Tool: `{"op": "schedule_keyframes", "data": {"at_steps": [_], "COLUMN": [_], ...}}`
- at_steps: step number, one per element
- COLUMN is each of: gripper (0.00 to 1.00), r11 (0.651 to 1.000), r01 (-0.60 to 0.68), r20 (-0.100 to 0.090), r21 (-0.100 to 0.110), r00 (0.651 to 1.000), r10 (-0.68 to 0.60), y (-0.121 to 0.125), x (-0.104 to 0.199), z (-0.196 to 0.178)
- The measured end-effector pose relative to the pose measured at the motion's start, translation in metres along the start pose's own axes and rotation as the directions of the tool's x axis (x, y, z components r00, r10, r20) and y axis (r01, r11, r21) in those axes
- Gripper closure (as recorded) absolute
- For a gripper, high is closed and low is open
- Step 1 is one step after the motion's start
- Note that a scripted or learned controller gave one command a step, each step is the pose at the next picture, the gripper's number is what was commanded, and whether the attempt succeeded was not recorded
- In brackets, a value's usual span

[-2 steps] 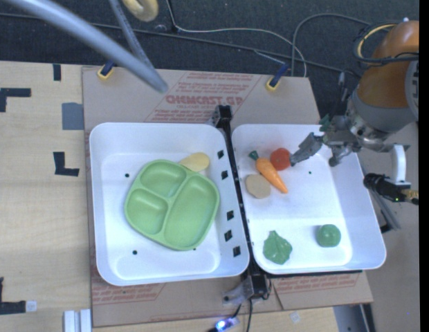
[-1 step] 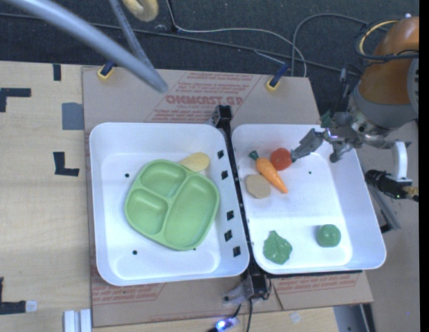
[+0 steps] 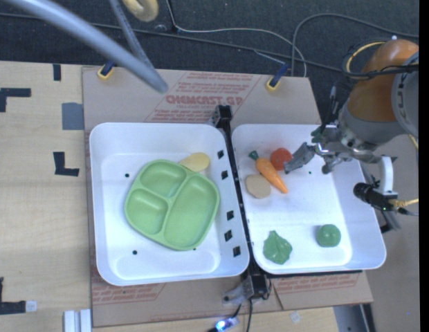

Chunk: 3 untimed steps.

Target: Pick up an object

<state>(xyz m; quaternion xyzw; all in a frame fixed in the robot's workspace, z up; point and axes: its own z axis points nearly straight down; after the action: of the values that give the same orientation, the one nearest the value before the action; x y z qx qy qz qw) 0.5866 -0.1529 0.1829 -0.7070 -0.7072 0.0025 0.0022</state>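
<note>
Arm in from right, gripper [image 3: 302, 156] low over right bin [image 3: 360, 258], upper part. Finger state: can't tell, tips dark and blurred against the white floor; nothing seen between them.

Candidates in right bin: red round item [image 3: 281, 157] just beside gripper tip, maybe touching; carrot [image 3: 270, 173] just below it, lying slantwise; beige disc [image 3: 257, 187] touching carrot's lower side. Green leafy piece [image 3: 277, 247] and green ball [image 3: 328, 235] near front edge, well apart from gripper.

Left bin [image 3: 104, 254]: green divided plate [image 3: 173, 203], yellow piece [image 3: 196, 162] at its upper rim.

Step, as judged: approach/reach, grasp not yet made. Likely target red item or carrot. Next move needs tips centred over one item alone; the cluster is tight, so nudging a neighbour is a risk.
</note>
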Motion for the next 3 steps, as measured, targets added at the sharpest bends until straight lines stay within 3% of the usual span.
{"op": "schedule_keyframes", "data": {"at_steps": [2, 3], "gripper": [0.0, 1.0], "r11": [1.0, 1.0], "r01": [0.002, 0.002], "r20": [0.002, 0.003], "r21": [-0.006, -0.01], "r00": [1.0, 1.0], "r10": [-0.002, -0.002], "y": [-0.001, 0.0], "x": [-0.009, -0.01], "z": [0.1, 0.086]}}
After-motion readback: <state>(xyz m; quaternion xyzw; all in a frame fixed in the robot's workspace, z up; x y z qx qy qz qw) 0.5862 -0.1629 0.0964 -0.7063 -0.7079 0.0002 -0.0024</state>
